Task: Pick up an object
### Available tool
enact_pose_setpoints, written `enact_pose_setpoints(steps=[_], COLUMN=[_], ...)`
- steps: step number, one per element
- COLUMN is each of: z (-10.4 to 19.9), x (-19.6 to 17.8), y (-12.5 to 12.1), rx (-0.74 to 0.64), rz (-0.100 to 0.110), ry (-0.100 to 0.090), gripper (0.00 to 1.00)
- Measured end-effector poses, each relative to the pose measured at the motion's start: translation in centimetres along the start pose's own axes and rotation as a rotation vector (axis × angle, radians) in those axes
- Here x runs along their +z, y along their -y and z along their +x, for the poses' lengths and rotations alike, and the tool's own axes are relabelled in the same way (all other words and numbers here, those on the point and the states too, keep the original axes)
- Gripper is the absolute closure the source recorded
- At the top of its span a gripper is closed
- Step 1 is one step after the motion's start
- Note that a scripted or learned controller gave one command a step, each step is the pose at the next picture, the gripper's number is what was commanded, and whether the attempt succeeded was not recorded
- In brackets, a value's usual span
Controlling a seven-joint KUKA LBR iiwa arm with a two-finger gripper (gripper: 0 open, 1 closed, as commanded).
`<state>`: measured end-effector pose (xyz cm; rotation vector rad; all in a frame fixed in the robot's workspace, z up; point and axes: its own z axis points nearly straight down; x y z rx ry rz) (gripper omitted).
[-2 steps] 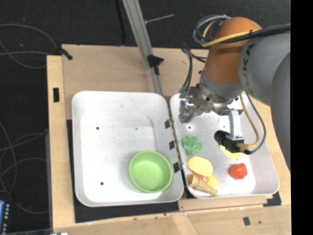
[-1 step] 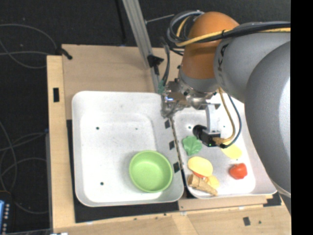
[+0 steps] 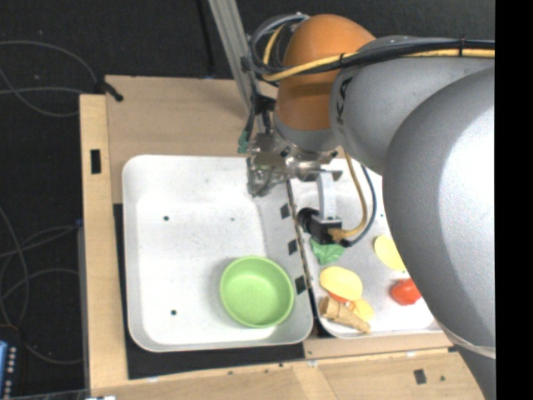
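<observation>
Bowl (image 3: pixel 256 291), green and upright, sits in the near right corner of the left bin (image 3: pixel 166 198). From that bowl, the gripper (image 3: pixel 260 176) hangs well apart toward the far side, over the left bin's far right part; whether it is spread or pressed together cannot be told. Right of the bowl, across the bins' shared rim, the right bin (image 3: pixel 379 325) holds a yellow piece (image 3: pixel 341 282), a tan piece (image 3: pixel 343 312), a green piece (image 3: pixel 326 251) and a red piece (image 3: pixel 405 292).
</observation>
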<state>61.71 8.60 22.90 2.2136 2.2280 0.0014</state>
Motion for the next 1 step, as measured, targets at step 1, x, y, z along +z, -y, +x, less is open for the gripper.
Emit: enact_pose_setpoints(steps=[1], z=[-0.36], x=[-0.03], y=[0.03], rx=[0.003], rz=[0.001], ry=[0.003], gripper=[0.0])
